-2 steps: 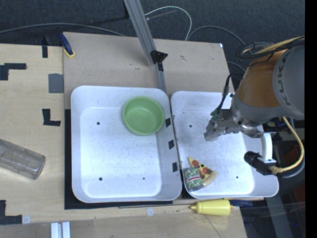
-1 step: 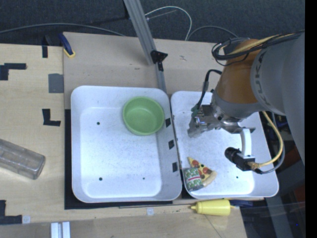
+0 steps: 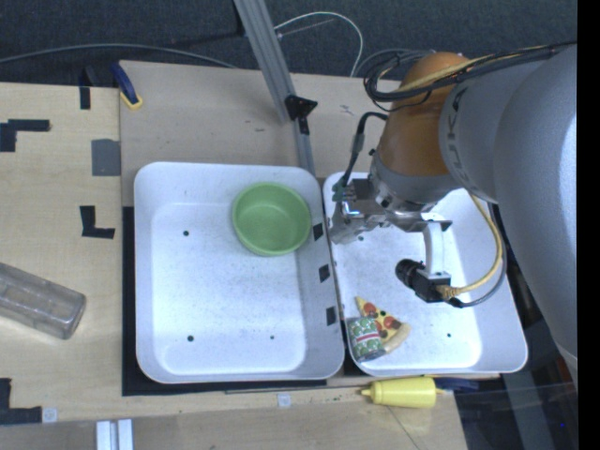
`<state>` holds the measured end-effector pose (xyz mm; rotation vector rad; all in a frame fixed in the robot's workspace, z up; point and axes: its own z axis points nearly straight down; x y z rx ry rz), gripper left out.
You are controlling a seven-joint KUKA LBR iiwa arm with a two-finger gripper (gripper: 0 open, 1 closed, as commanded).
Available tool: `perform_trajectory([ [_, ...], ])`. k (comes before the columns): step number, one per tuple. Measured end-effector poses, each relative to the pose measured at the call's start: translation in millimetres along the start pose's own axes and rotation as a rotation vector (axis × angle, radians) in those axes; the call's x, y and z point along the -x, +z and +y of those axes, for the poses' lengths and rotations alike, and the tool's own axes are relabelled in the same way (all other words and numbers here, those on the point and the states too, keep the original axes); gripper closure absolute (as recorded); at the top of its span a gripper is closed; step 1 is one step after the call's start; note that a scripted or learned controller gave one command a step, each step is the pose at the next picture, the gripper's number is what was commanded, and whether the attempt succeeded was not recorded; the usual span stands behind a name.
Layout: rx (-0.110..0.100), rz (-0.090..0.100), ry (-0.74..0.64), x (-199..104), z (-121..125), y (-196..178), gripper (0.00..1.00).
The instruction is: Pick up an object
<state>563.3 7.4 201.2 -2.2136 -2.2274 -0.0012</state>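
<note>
Pincer sits low at the right bin's left wall; I cannot tell how it is set, and I see nothing held. Nothing picked yet, I judge. Pizza toy lies near the front, green bowl in the left bin. A yellow bottle and clear cup rest on the table.

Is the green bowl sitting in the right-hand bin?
No, the green bowl sits in the left bin, near its far right corner.
</note>
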Motion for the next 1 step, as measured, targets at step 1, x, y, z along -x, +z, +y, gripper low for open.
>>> perform_trajectory([
  [1, 0.000, 0.000, 0.000, -43.5, 24.1, 2.1, 1.00],
])
